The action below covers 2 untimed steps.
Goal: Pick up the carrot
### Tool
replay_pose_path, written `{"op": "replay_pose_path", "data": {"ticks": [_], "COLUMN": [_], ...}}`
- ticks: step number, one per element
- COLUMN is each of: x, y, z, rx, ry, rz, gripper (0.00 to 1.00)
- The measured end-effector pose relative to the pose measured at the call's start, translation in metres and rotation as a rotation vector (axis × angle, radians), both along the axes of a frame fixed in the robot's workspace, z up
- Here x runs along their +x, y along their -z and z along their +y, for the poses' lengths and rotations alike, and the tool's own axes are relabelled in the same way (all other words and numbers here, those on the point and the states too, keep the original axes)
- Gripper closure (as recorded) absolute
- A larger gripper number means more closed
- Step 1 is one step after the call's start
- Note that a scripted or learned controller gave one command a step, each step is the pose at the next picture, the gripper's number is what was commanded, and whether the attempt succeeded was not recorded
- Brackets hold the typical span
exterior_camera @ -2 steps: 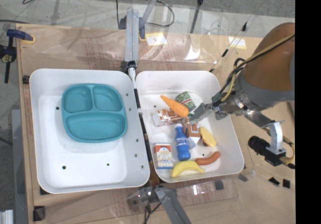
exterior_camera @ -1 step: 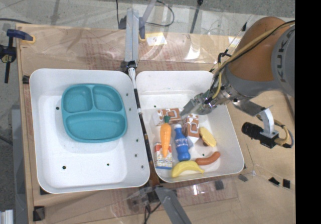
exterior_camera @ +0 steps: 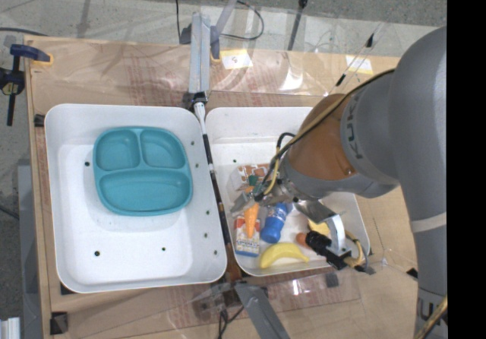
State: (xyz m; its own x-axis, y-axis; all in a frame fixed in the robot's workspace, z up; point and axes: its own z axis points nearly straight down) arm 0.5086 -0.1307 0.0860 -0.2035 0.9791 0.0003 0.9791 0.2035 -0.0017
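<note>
Reaching down into the right bin, the hand (exterior_camera: pixel 262 191) hangs over a pile of small things.

Its tip is dark and half hidden under the big grey arm (exterior_camera: pixel 395 140) with the orange band (exterior_camera: pixel 323 151), so I cannot tell how it is set or if it holds anything. The carrot (exterior_camera: pixel 250 220) lies just below the hand, a small orange stick pointing up and down, near the left wall of the right bin (exterior_camera: pixel 228 128). A blue bottle (exterior_camera: pixel 275 223) lies just beside the carrot on its right. A yellow banana (exterior_camera: pixel 282 255) lies near the front edge of that bin. The left bin (exterior_camera: pixel 57 201) sits touching the right one and holds a teal plate (exterior_camera: pixel 142 170) with three parts. Both bins rest on the brown table (exterior_camera: pixel 114 71).
</note>
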Motion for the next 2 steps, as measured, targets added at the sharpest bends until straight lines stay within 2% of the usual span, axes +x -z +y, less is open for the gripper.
{"op": "replay_pose_path", "data": {"ticks": [1, 2], "x": [0.0, -0.015], "y": [-0.01, -0.1], "z": [-0.002, 0.041], "rx": [-0.001, 0.001], "ry": [-0.001, 0.289], "rz": [0.002, 0.0], "gripper": [1.0, 1.0]}}
